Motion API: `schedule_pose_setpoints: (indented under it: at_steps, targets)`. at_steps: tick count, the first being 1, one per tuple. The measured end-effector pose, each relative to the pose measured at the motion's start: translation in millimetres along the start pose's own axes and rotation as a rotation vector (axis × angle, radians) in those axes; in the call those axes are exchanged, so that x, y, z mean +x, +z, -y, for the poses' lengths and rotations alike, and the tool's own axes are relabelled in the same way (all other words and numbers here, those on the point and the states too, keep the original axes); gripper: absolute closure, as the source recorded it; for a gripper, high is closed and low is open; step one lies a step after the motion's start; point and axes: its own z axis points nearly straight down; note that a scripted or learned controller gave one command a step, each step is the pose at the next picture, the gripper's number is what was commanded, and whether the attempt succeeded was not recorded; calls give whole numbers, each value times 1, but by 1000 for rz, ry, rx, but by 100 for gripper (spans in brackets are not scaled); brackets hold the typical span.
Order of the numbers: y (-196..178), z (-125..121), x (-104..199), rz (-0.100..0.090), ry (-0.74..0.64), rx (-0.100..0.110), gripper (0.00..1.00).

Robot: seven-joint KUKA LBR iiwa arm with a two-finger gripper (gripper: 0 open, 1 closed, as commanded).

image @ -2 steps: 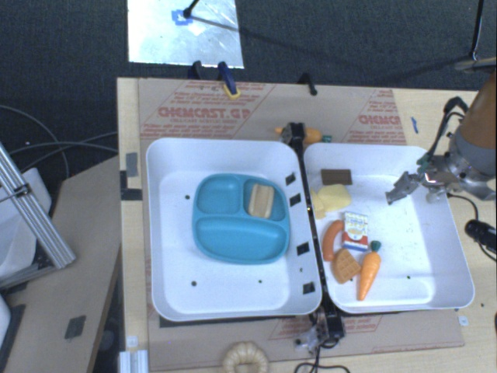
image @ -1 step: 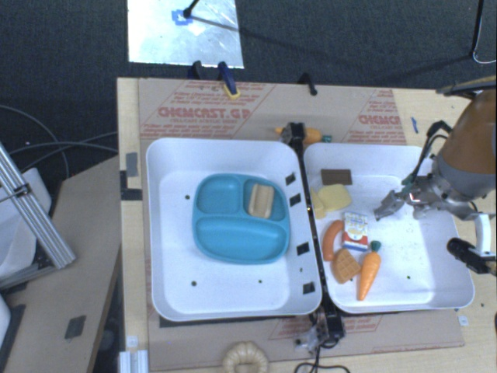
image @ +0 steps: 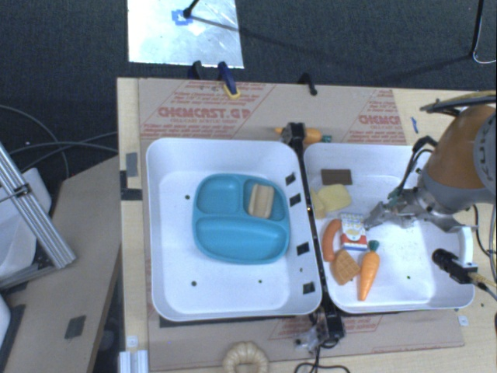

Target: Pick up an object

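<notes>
The right bin holds several toy foods: a brown block, a yellow cheese piece, an orange-red sausage, a small white carton, a tan waffle piece and a carrot. My gripper reaches in from the right and hangs low over the bin floor, just right of and above the carton. Nothing shows in its grasp. The orange-banded wrist rises behind it.
The left bin bears a blue divided plate with a tan bread piece in its upper right compartment. A black divider clamp runs between the bins. A beige ring lies on the bench's front edge.
</notes>
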Motion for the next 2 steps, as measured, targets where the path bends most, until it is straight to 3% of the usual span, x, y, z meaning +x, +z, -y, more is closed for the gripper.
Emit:
schedule_pose_setpoints:
  at_steps: [1,2]
  targets:
    - [-13,-1,0,1,0,-4,100]
    - [-74,-8,-2,2,-2,-5,100]
